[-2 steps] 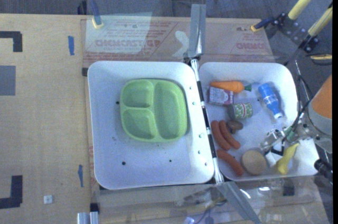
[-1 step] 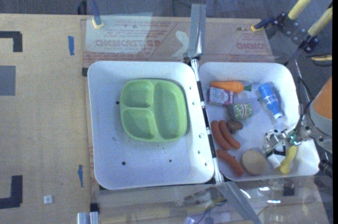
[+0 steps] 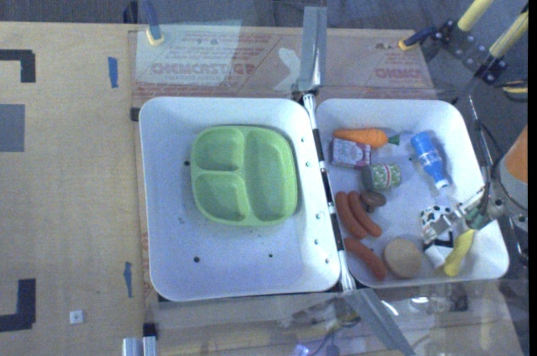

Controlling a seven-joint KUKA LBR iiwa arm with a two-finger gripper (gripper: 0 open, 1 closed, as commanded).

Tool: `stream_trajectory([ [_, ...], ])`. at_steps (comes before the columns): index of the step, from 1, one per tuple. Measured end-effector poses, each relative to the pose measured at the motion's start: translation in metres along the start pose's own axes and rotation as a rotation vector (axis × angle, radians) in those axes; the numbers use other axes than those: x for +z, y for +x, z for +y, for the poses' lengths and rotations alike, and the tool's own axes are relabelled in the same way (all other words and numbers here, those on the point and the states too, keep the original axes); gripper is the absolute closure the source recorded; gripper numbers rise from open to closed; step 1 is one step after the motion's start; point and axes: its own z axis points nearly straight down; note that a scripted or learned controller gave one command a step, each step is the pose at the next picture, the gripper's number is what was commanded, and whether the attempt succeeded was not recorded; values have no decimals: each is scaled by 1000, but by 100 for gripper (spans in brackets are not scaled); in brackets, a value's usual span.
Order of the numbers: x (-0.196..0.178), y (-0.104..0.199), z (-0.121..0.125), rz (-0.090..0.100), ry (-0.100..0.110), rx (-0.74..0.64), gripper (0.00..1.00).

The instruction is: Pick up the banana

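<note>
The banana [image 3: 459, 253] lies in the right bin [image 3: 457, 121], in its near right corner, tilted with its upper end leaning toward the bin's right wall. The claw [image 3: 472, 212] hangs at that same wall, just above and beside the banana's upper end; whether it touches the fruit cannot be told, and whether it is open or closed cannot be told either. The arm [image 3: 516, 178] enters over the bin's right edge.

Just left of the banana sits a black-and-white toy [image 3: 435, 222], with a potato [image 3: 404, 257] further left along the near wall. Two sausages [image 3: 358, 214] lie left of the potato, toward the bin's left wall, and a third [image 3: 366, 258] lies just beside the potato. Toward the bin's far side are a carrot [image 3: 362, 137], a small carton [image 3: 350, 153], a green can [image 3: 383, 175] and a blue bottle [image 3: 429, 159], all well apart from the banana.

The left bin [image 3: 159, 203] holds a green divided plate [image 3: 244, 175]. Both bins rest on the table [image 3: 67, 178].
</note>
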Motion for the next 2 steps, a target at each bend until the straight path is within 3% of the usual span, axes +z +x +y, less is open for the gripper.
stream_trajectory([
  [1, -30, -2, -3, 1, 0, -14, 0],
  [2, 11, 0, 0, 2, 0, -139, 0],
])
